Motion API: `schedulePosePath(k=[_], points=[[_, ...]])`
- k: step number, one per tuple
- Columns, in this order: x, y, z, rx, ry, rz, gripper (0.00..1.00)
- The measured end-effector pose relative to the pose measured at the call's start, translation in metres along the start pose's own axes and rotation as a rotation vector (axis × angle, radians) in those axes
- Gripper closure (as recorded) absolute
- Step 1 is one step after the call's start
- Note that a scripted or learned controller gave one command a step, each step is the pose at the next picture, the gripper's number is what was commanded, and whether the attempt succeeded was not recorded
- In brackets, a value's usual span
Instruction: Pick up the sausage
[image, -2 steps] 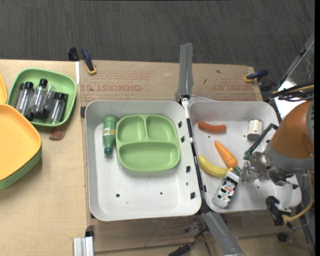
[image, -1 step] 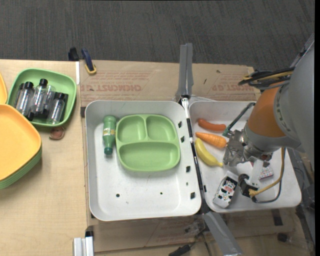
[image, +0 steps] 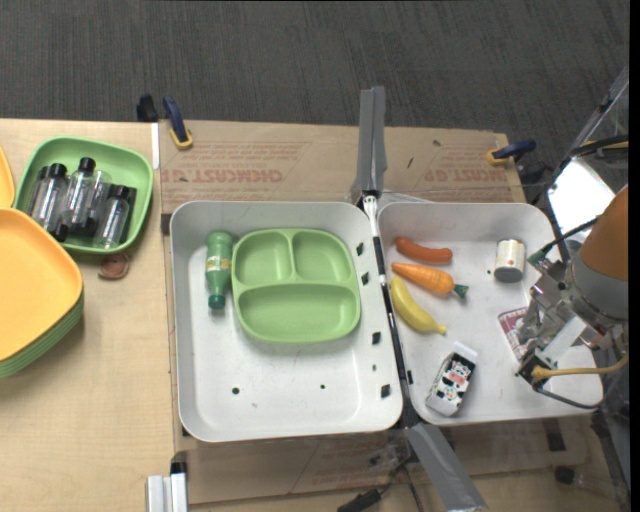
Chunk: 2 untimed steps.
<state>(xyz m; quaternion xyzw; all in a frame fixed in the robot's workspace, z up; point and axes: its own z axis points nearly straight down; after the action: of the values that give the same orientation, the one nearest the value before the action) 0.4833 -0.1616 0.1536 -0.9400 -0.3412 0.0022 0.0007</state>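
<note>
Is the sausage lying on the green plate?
No, the sausage lies in the right bin, while the green plate sits in the left bin.

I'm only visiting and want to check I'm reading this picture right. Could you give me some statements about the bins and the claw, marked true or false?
1. The sausage lies in the right bin. True.
2. The green divided tray sits in the left bin. True.
3. The claw is above the left bin. False: it is over the right bin's right side, apart from the sausage.
4. The banana lies on the green divided tray. False: it lies in the right bin, just below the carrot.
5. A green bottle lies beside the tray's left edge. True.
</note>
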Motion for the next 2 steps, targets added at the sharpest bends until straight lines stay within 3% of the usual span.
schedulePosePath(k=[1,2], points=[[0.005,-0.006,0.063,0.003,-0.001,0.348,1.00],[0.074,0.045,-0.006,0.000,0.000,0.492,1.00]])
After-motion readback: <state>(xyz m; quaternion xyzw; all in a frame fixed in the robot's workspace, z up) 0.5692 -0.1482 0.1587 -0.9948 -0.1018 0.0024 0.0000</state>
